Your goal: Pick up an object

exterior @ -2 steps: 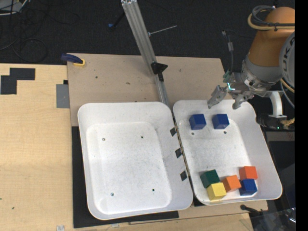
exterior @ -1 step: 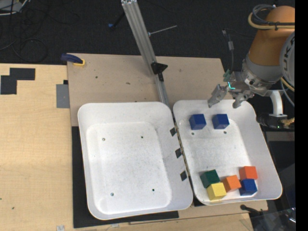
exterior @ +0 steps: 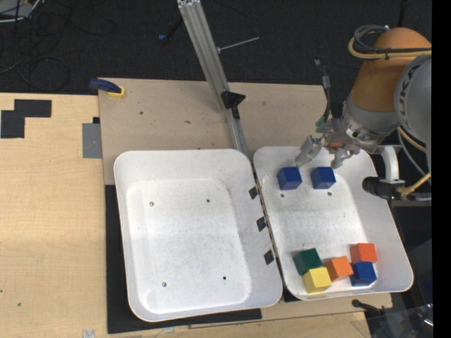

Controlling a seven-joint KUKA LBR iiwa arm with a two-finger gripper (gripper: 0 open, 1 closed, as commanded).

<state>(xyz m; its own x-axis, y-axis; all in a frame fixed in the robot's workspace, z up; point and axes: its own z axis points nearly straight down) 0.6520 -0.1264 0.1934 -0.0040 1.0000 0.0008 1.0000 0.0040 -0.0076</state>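
Slanted aluminium rail [exterior: 208, 55] behind the bins, blue-and-yellow clamp [exterior: 106, 86] at bench corner

Matt white plastic bins [exterior: 184, 162] (faintly speckled) rest on a pale, smooth wooden bench [exterior: 49, 210].

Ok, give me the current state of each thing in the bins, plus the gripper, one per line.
Two-finger gripper: open, holding nothing, above the right white bin.
Left blue cube: resting in bin, free.
Right blue cube: resting, just below the fingers.
Green cube, yellow cube, orange cube, red-orange cube, small blue cube: clustered together at the near end.
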